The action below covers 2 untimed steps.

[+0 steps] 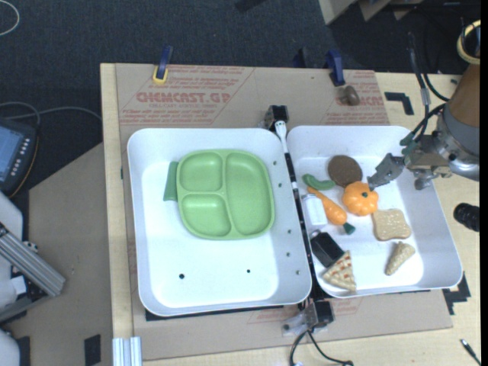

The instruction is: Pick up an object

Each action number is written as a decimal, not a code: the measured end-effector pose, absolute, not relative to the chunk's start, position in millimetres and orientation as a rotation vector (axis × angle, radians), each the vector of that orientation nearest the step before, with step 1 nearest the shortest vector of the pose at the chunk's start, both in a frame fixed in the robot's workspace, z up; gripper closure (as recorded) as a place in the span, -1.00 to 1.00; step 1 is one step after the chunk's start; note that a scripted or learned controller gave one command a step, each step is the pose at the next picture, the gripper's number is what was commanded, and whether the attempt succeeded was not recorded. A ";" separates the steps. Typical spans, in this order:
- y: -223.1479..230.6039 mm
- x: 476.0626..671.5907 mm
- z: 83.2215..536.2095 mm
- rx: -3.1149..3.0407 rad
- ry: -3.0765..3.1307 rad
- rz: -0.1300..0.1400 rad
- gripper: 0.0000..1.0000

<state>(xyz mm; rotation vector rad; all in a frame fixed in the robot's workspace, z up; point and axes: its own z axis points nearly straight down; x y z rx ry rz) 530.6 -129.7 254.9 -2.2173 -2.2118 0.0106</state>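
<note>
Camera view: left bin [152,204] holds green tray [225,193]; end effector [383,172] open, empty.

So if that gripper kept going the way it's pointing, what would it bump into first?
Probably the orange pumpkin: the gripper points down-left toward it. Its height above the bin is unclear, though.

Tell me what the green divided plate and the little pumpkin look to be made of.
Green divided plate: likely moulded plastic, matte to satin; uniform pale green with soft rounded compartment ridges. Pumpkin: probably toy plastic or rubber, smooth with a slight sheen; flat bright orange with a green stem. Neither can be confirmed from looks alone.
</note>
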 end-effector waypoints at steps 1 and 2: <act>-129.6 532.7 260.6 -2.221 -2.221 0.000 -1.00; -123.1 526.9 214.3 -2.218 -2.217 0.004 -1.00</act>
